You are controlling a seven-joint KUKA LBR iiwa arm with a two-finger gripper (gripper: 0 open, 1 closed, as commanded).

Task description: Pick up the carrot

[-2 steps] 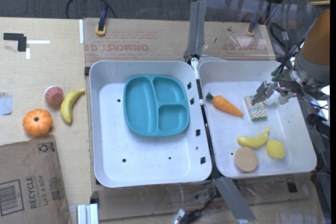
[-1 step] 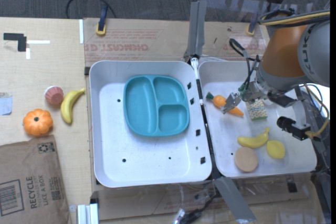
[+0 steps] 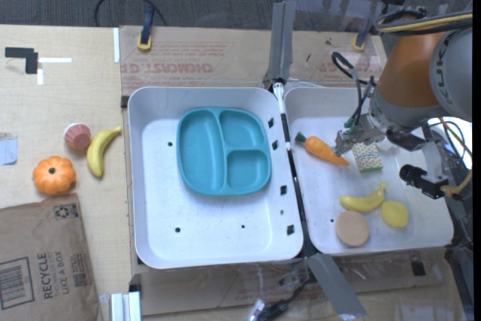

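Carrot (image 3: pixel 324 149) lies in the right bin (image 3: pixel 432 238); pincer (image 3: pixel 347 142) touches its thick end, whether clamped or apart unclear

My arm (image 3: pixel 451 64) with smooth grey rounded casing, broad orange band (image 3: pixel 406 75) above my wrist, black cables (image 3: pixel 353 75) looping beside it, dark metallic gripper (image 3: pixel 352 140), black fitting (image 3: pixel 421 180) on my lower side

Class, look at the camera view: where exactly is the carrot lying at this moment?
The carrot lies in the right bin, near its left wall, with the end effector at its right end and the yellow banana below it.
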